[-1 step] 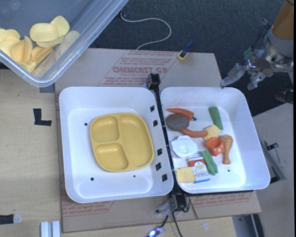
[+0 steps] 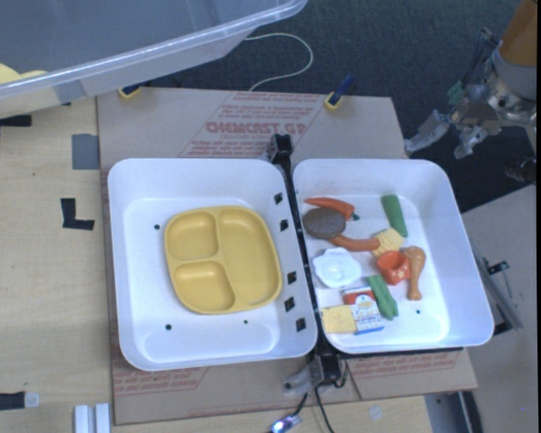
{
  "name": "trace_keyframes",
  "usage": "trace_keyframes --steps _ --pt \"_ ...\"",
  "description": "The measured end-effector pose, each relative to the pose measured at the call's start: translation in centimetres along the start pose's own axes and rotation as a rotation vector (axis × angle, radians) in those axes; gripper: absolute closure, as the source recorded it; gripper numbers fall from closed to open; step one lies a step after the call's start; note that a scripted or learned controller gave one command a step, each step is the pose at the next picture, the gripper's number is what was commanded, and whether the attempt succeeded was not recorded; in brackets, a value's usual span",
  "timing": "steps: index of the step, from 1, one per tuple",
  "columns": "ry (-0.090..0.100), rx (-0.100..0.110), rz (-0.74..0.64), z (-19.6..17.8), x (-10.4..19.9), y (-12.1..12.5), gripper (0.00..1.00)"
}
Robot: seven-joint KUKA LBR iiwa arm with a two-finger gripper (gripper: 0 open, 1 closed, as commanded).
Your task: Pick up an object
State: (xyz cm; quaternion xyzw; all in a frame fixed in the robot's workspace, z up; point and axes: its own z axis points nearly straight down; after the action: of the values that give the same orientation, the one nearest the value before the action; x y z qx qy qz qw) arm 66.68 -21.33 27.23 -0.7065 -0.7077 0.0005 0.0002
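My gripper hangs past the far right corner of the right bin, outside it and above the dark floor. It is open with nothing between its fingers. Several toy foods lie in the right bin: a red chili, a brown patty, a green pickle, a white fried egg, a chicken drumstick, a red cup, a small carton and a yellow cheese block.
The left bin holds a yellow divided plate. A clear plastic tub overhangs the bench at the top left. A white cable loops behind the bins. Clips run along the divider between the bins.
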Motion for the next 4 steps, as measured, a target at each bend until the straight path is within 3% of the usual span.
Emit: trace_keyframes --steps 3,4 --pt "0.000 0.005 -0.001 16.9 -0.7 1.1 0.00" --pt "-0.001 0.002 -0.002 18.8 -0.5 1.2 0.00"
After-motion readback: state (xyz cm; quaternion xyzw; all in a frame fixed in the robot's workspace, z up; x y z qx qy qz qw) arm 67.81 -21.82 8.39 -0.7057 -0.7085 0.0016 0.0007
